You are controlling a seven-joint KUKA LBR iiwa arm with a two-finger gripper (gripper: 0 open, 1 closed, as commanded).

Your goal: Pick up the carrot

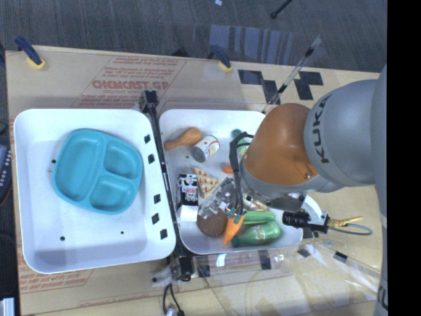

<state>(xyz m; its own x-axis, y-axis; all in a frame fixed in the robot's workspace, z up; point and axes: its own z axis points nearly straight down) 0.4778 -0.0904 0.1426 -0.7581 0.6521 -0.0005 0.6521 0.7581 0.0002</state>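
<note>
The carrot [232,230] is a small orange piece lying near the front edge of the right bin [172,176], between a brown round item [212,224] and a green vegetable [258,233]. My gripper [225,200] hangs low in the right bin, just above and behind the carrot, close to the brown round item. The arm's orange band and grey wrist cover the bin's right half. Nothing shows held in the gripper.
A drumstick [184,137], a small can [206,148], a wedge-shaped slice [206,182] and a black-and-white carton [189,189] lie in the right bin's left and back parts. The left bin [33,196] holds a blue divided plate [99,170].
</note>
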